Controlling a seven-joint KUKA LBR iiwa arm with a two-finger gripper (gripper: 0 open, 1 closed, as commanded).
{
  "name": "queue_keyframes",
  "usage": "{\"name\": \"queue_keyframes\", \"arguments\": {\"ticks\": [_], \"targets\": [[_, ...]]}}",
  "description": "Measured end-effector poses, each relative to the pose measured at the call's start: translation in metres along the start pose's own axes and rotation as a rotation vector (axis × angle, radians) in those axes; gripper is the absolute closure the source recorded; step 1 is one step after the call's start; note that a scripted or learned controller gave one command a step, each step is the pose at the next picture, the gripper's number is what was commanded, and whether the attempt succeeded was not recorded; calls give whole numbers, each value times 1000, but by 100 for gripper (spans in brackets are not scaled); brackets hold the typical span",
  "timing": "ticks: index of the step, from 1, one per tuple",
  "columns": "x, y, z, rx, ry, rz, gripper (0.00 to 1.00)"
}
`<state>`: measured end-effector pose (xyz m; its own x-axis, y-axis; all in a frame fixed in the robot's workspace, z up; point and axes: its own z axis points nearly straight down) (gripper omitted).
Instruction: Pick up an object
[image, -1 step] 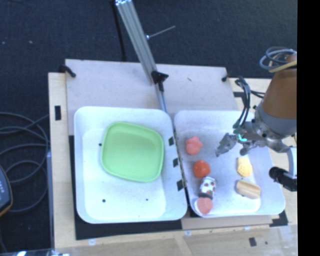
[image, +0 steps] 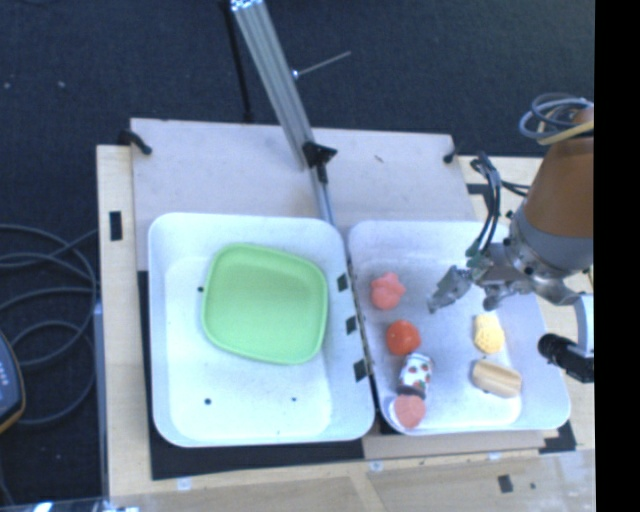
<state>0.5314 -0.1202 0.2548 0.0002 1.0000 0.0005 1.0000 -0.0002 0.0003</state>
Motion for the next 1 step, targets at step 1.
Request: {"name": "queue_keyframes", "arguments": {"ticks": [1], "targets": [[-4,0,42,3,-1,1,0]]}}
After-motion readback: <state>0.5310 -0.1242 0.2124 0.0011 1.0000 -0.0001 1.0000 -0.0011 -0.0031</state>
